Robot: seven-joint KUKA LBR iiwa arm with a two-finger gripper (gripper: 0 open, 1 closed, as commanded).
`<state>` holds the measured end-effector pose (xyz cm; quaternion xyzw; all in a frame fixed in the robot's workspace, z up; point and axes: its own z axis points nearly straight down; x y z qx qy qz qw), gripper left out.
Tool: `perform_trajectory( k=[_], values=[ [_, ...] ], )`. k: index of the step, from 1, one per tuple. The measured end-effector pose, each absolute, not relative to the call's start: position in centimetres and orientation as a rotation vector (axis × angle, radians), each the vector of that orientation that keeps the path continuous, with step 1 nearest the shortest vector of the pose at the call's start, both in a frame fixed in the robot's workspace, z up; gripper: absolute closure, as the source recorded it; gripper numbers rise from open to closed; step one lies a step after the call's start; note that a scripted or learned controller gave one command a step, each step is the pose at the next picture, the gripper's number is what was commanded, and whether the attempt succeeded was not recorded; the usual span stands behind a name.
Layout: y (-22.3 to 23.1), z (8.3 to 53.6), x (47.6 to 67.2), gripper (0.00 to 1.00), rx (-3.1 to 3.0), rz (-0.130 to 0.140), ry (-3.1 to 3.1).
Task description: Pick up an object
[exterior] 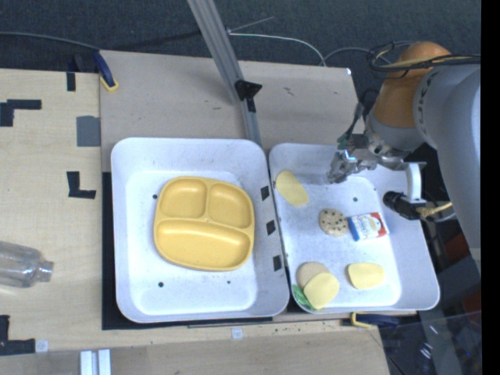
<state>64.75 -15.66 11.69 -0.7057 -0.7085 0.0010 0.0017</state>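
My gripper (pixel 341 169) hangs over the back part of the right bin (pixel 406 295), at the end of the grey arm with its orange band. Nothing shows in its grasp. A yellow food piece (pixel 291 187) lies just to its left on the bin floor. In front of it lie a chocolate-chip cookie (pixel 333 223) and a small white, red and blue carton (pixel 366 226). Near the bin's front edge sit another yellow piece (pixel 366 275), and a third yellow piece (pixel 321 289) resting against a tan round item (pixel 311 272).
The left bin (pixel 133 287) holds a yellow divided plate (pixel 205 223). A slanted metal pole (pixel 219 45) reaches down to the bins' back edge. A clear bottle (pixel 23 264) lies on the bench at far left.
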Motion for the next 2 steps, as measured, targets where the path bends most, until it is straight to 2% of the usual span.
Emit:
perform_trajectory(
  k=[1, 2],
  values=[
    [-15.8, 12.7, 64.8, 1.00, -2.216, 0.001, -2.224],
    [-16.0, 14.7, 67.5, 1.00, -2.220, -0.003, -2.225]
  ],
)
